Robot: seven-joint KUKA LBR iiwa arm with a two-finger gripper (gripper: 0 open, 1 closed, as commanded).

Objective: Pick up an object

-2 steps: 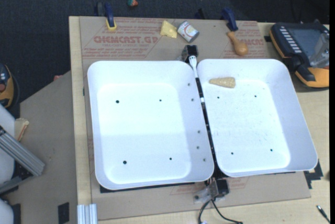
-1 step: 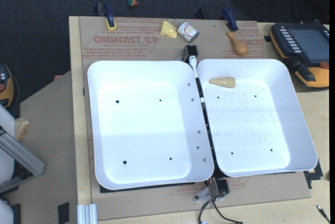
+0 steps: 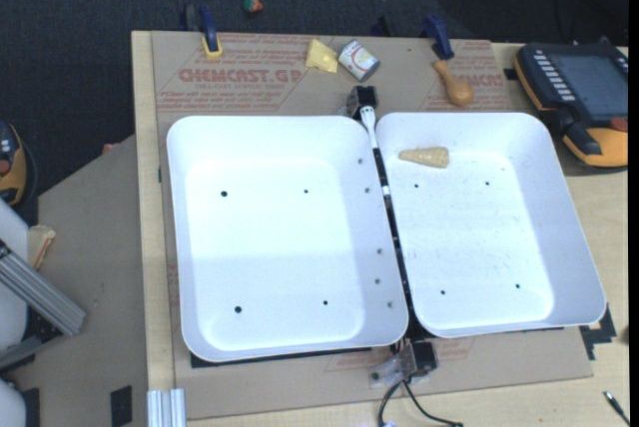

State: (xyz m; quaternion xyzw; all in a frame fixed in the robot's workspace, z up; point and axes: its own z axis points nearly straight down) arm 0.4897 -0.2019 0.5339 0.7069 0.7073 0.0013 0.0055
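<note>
A small tan, cone-shaped object [image 3: 424, 157] lies on its side in the right white bin [image 3: 499, 315], near the bin's far left corner. The left white bin [image 3: 200, 295] holds nothing but its bare floor with a few dark dots.
On the bench behind the bins lie a yellow wedge [image 3: 321, 57], a small silver-and-white box [image 3: 358, 60] and a tan pear-shaped piece [image 3: 455, 87]. Blue clamps [image 3: 209, 29] hold the far edge. A black and orange teach pendant [image 3: 582, 96] sits at the right.
</note>
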